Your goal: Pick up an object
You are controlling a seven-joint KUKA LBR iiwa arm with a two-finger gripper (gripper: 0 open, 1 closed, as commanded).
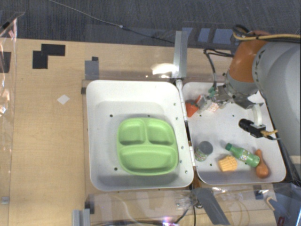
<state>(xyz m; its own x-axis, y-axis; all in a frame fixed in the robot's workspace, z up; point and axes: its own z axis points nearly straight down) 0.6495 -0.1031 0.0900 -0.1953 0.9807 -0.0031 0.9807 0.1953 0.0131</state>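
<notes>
A robotics lab: pale wooden bench (42, 140) with black tape markers (47, 54), metal brackets (181, 51), loose cables (211, 62), grey carpet floor (117, 4).

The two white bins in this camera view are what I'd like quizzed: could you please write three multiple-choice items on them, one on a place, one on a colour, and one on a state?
1. Where does the divided plate lie?
A. In the left bin
B. In the right bin
C. On the bare bench

2. What colour is the bottle in the right bin?
A. Blue
B. Green
C. White

3. How does that bottle rest?
A. Upright
B. Lying on its side
C. Stacked on the plate

Answers:
1. A: the green plate sits in the middle of the left bin.
2. B: the bottle, near the front of the right bin, is green with a pale label.
3. B: its length runs flat along the bin floor, between the yellow corn piece and the orange carrot-like piece.
</notes>
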